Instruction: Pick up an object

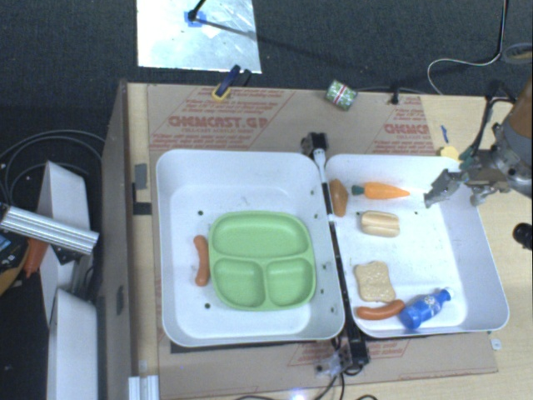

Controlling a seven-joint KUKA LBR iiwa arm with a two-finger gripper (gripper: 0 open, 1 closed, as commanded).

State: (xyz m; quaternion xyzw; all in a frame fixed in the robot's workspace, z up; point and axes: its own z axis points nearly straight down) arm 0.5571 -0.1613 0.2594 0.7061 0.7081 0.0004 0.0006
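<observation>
My gripper [450,186] sits at the upper right of the right bin [487,286], above the bin's far right corner area, with nothing between its fingers; whether they are spread or pressed together I cannot tell at this size and angle. I judge the task as not yet begun in effect: no object is lifted, and every item lies on a bin floor. The nearest candidate is the carrot [385,192], lying near my gripper, to its left in the camera view. Its long axis runs roughly left to right across the view, green stem end toward the divider between the bins, orange tip pointing toward my gripper. Below it lie a bread roll [379,222], a slice of toast [374,281], a sausage [379,311] and a blue bottle [425,307]. The left bin [179,215] holds a green divided plate [262,258]. Remaining steps: descend, straddle the carrot across its short axis, close, lift.
</observation>
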